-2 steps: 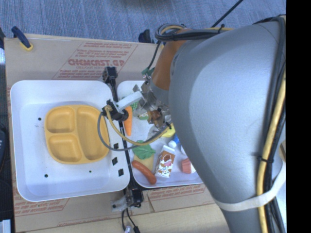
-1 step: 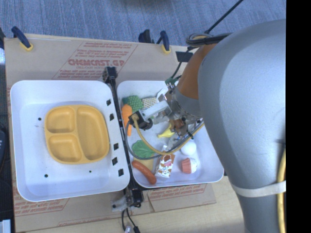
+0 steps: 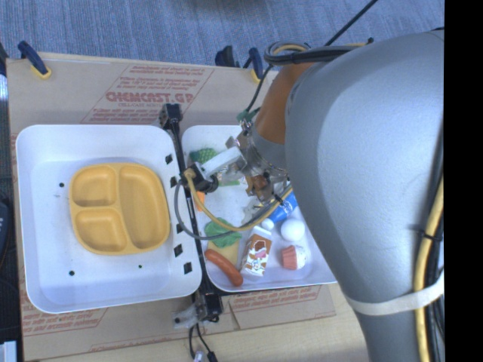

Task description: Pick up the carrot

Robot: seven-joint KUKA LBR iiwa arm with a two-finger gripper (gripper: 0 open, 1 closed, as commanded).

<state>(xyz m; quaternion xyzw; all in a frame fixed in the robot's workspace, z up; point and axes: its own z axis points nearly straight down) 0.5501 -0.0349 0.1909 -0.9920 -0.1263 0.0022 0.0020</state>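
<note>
light: bright, even, diffuse from overhead | shadows: soft, faint under the arm (image 3: 377, 164) across the right bin (image 3: 321, 276) | glare: mild sheen on the arm's grey casing | focus: slightly soft, arm blurrier

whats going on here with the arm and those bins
A grey robot arm reaches in from the right over the right bin, its tool low among toy food. The carrot lies at that bin's front edge, apart from the tool, not yet picked up. The left bin holds a yellow divided plate.
</note>
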